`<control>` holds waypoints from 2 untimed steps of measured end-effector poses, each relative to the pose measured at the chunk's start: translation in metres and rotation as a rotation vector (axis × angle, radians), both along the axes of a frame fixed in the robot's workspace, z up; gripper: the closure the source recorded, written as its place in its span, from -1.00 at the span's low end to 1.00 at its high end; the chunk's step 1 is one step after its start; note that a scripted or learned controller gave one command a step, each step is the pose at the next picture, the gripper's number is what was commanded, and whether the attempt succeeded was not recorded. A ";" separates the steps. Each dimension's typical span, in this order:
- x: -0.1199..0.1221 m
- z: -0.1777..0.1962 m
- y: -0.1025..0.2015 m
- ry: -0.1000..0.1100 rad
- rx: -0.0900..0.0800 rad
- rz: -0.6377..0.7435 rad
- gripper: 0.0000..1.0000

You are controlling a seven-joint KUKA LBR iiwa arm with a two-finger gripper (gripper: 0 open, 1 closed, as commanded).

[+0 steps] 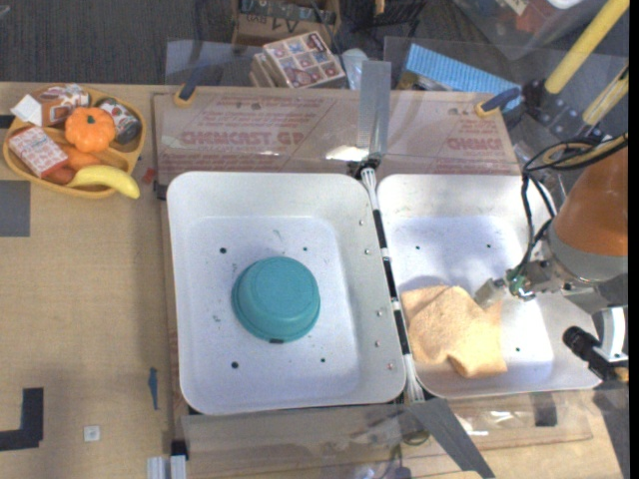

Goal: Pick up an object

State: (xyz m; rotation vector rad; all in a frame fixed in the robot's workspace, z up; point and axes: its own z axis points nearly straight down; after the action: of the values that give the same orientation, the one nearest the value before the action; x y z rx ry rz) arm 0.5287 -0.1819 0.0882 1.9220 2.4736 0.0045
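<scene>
Hovering tool (496,289), state unclear, beside tan sponge (454,329); teal bowl (278,298) in left bin (190,267).

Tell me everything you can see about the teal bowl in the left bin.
The teal bowl is round, plain and matte, plastic by its look. It lies upside down, its flat base facing up and its wider rim on the floor of the left bin, roughly at the centre. It touches nothing else there and stands well apart from the gripper, which is over the right bin.
</scene>
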 end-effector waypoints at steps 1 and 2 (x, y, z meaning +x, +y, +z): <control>-0.013 0.000 0.020 -0.001 -0.002 0.154 -1.00; -0.006 0.000 0.016 0.003 0.002 0.121 -1.00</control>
State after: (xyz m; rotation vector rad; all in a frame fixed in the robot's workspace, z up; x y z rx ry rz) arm 0.5223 -0.1663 0.0878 1.7708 2.5886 0.0049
